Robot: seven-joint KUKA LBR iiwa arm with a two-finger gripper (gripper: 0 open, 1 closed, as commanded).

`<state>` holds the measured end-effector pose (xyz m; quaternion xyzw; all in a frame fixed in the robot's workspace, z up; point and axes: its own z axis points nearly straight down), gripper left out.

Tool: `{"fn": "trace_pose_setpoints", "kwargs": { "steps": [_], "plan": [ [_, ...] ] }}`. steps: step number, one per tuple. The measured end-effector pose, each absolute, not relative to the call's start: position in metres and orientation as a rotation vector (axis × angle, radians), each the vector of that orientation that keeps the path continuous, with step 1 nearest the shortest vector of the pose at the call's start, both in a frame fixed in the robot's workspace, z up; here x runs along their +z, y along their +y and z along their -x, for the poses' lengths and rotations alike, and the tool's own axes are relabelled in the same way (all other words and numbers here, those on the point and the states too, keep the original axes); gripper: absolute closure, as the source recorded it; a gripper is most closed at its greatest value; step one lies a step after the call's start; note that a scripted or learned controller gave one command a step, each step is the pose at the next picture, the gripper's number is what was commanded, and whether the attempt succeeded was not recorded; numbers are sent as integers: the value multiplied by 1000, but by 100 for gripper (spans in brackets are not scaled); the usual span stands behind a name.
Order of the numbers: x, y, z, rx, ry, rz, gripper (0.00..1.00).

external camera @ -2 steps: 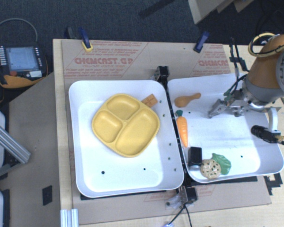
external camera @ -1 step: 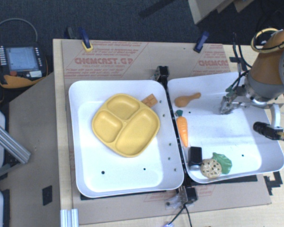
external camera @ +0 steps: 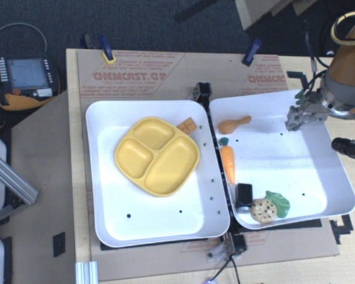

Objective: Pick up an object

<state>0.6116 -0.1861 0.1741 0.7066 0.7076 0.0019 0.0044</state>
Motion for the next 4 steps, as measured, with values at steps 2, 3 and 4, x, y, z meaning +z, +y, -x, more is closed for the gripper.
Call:
{"fn": "trace_pose_setpoints", "kwargs": {
  "steps": [2,3,4],
  "plan": [
    [268,-196,-613,5,2217,-2214,100],
    [258,-145,-608,0,2230,-2218,100],
    [260,-89,-587,1,2231,-2218,100]
  ]
}}
